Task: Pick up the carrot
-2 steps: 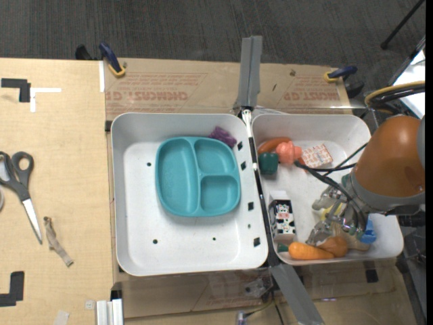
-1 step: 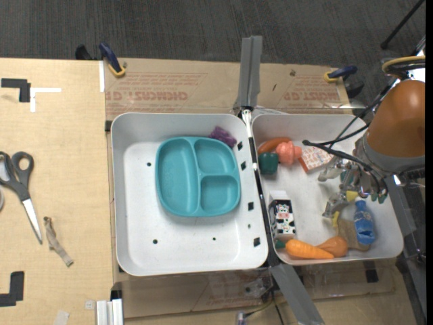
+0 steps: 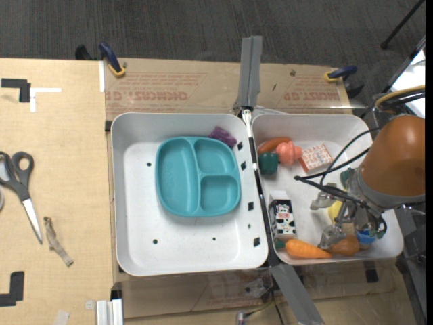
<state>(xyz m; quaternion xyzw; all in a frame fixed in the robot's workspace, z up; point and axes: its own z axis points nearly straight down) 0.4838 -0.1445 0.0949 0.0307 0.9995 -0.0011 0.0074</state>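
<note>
at the near edge of the right bin point(image 3: 389, 249) lies the carrot point(image 3: 308, 250), orange, on its side along the near wall, with another orange piece point(image 3: 346, 247) just to its right. the gripper point(image 3: 338, 230) hangs just above and right of the carrot; i cannot tell how far its claw is parted or whether it has hold of anything. left of it a small cow-print card point(image 3: 283, 217) lies by the dividing wall. farther back sit a green block point(image 3: 268, 163), a pink toy point(image 3: 289, 152) and a patterned box point(image 3: 315, 157). the left bin point(image 3: 128, 202) holds a teal divided plate point(image 3: 198, 176) with a purple item point(image 3: 223, 135) at its far rim. the bins rest on brown cardboard point(image 3: 162, 90) clamped at the far edge; on the pale wooden bench point(image 3: 61, 154) to the left lie scissors point(image 3: 22, 185). beyond is dark carpet point(image 3: 169, 12).
</note>
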